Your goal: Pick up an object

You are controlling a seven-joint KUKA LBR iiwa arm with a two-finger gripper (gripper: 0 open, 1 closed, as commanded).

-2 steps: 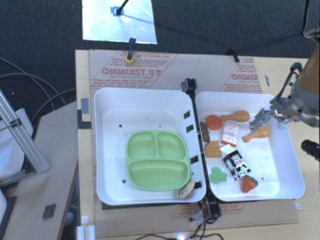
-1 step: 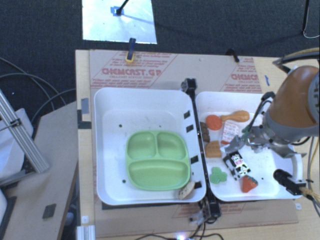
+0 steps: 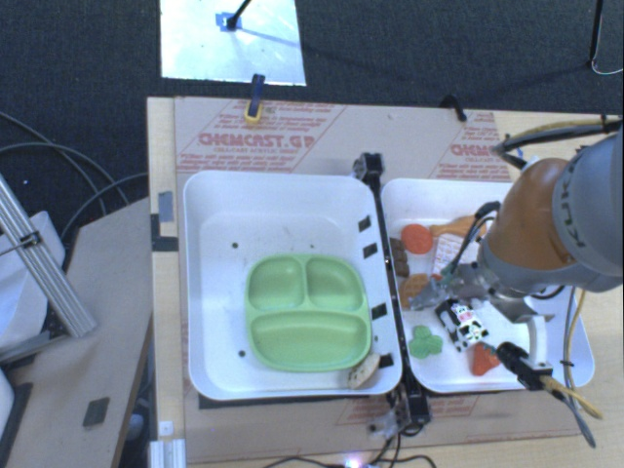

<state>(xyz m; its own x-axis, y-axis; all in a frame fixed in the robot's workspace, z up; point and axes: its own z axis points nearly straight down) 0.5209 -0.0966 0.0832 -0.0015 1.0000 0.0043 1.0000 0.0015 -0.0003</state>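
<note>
Red lettering reading "CHEMCAST GP" is showing on the brown protective sheet [image 3: 292,130] covering the bench, once at upper centre above the left bin and again, partly cut off, toward the upper right. No other writing is legible.

The arm [image 3: 570,217] is reaching in from the right edge of the frame, its orange band bending down over the right bin [image 3: 585,354]. The gripper [image 3: 439,295] is hanging low at the centre-left of that bin, amid the small objects; whether it is grasping anything cannot be told.

Around it are lying a red round piece [image 3: 417,238], a green toy [image 3: 424,341], a black-and-white toy [image 3: 468,326] and an orange-red piece [image 3: 485,360]. A green divided plate [image 3: 307,312] is sitting in the left bin [image 3: 214,261].
</note>
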